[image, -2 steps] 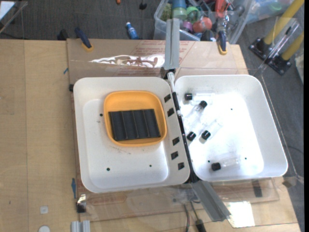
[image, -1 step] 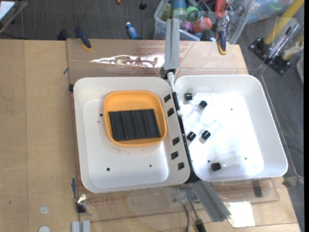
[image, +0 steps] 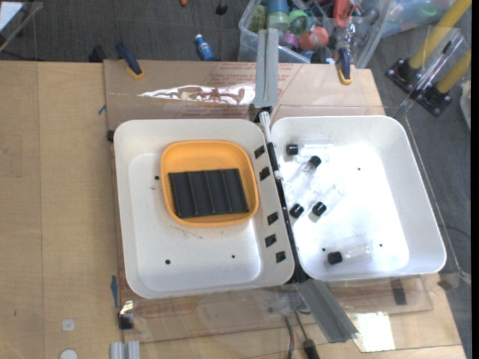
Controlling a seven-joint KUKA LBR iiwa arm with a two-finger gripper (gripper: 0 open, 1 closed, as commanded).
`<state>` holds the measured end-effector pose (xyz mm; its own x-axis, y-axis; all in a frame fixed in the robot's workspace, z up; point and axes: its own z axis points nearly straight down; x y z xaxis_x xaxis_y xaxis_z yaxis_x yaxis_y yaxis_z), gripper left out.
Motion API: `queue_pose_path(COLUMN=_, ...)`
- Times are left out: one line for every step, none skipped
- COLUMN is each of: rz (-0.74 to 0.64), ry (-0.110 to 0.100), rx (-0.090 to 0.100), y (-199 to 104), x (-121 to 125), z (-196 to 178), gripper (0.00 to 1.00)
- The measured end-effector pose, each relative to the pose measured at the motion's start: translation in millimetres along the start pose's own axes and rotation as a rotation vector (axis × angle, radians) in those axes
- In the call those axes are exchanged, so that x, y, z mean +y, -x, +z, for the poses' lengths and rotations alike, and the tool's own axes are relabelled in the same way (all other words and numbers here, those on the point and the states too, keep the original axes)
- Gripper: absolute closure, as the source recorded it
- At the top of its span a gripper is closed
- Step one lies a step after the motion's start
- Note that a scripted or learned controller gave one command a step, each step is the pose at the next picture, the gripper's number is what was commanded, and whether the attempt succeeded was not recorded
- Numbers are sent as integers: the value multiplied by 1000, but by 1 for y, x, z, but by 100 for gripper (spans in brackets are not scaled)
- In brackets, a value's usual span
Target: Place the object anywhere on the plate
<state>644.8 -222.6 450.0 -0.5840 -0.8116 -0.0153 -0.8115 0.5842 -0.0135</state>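
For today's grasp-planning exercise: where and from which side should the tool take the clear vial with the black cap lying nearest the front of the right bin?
Grip the clear vial with the black cap across its transparent barrel, coming straight down from above. It lies flat, apart from the others.

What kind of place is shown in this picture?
Probably a robotics lab: two white bins clamped on a wooden bench, an orange plate, and a clear tub of toys on the floor.

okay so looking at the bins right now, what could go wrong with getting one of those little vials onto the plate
The clear vials in the right bin nearly vanish against the white floor, so a grasp may miss. They lie close together, so one could get nudged. A dark ridged block already covers much of the orange plate.
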Motion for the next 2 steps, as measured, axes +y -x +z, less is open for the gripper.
queue_pose_path(rz=-419, ry=11, rx=6, y=12, x=-13, z=14, gripper=100)
queue_pose_path(rz=-778, ry=14, rx=4, y=15, x=-17, z=15, gripper=100)
